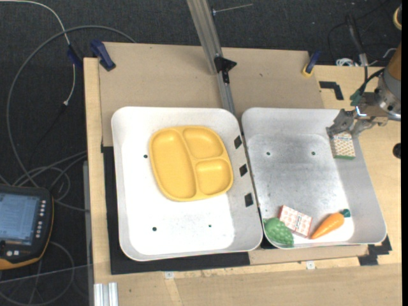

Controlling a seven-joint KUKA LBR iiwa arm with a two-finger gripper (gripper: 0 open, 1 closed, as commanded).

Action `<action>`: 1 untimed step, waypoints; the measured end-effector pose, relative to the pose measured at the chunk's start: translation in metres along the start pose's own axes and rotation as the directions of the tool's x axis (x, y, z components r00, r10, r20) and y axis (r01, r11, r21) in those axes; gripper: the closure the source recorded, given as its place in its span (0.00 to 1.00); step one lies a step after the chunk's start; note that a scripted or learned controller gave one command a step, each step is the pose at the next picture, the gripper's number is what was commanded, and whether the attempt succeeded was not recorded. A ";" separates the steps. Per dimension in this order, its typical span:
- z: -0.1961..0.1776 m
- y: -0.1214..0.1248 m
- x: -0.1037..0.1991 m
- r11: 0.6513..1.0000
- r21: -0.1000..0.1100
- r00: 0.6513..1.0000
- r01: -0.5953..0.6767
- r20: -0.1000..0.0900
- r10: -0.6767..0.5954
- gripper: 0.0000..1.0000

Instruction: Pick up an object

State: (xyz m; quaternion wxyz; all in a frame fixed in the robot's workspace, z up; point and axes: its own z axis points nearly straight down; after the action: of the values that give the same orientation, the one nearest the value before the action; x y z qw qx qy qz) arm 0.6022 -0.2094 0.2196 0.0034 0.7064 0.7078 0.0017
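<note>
My gripper hangs over the right bin's far right side, reaching in from the right edge. A small pale box with a fine dotted pattern hangs directly under the fingertips, its top edge caught between them. In the same bin's near corner lie a pink patterned box, a green leafy toy vegetable and an orange toy carrot.
A yellow three-compartment tray sits in the left bin. A metal pole rises from the back between the bins. Black clips line the seam between the bins. The right bin's middle is bare, scuffed floor.
</note>
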 end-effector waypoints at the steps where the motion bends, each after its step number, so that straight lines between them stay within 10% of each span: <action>1: -0.009 0.000 0.047 1.000 0.007 1.000 0.004 -0.005 -0.004 1.00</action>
State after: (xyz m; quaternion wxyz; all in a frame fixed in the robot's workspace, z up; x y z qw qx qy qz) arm 0.6020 -0.1624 0.2281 -0.0008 0.7049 0.7093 0.0011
